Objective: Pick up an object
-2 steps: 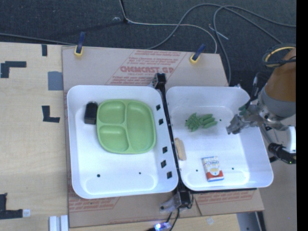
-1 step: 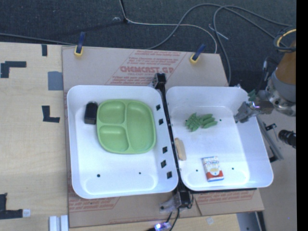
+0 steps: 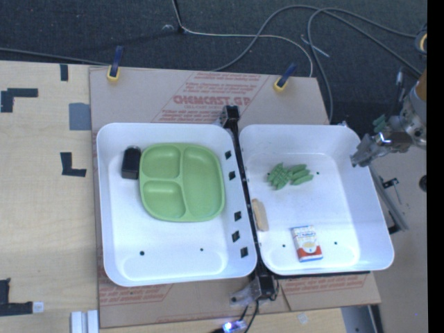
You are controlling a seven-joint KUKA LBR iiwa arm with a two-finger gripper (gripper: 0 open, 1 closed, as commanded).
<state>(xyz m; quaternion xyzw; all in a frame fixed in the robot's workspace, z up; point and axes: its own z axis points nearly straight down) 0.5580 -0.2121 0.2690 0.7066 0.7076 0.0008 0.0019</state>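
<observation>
The right bin [image 3: 375, 217] holds a bunch of green pea pods [image 3: 289, 175] near its middle. A small red and white box [image 3: 306, 244] lies toward its front, and a tan stick-shaped piece [image 3: 260, 215] rests against its left wall. The left bin [image 3: 104, 207] holds a green divided plate [image 3: 182, 182] with a small black block [image 3: 130, 163] touching the plate's left edge. My gripper [image 3: 363, 155] hangs over the right bin's far right rim, well to the right of the pea pods, with nothing seen in it.
A black clamp strip [image 3: 237, 186] runs along the seam between the two bins. Both bins sit on a cardboard sheet [image 3: 208, 96] held by yellow and blue clamps at the back. Cables [image 3: 291, 19] trail across the dark floor behind.
</observation>
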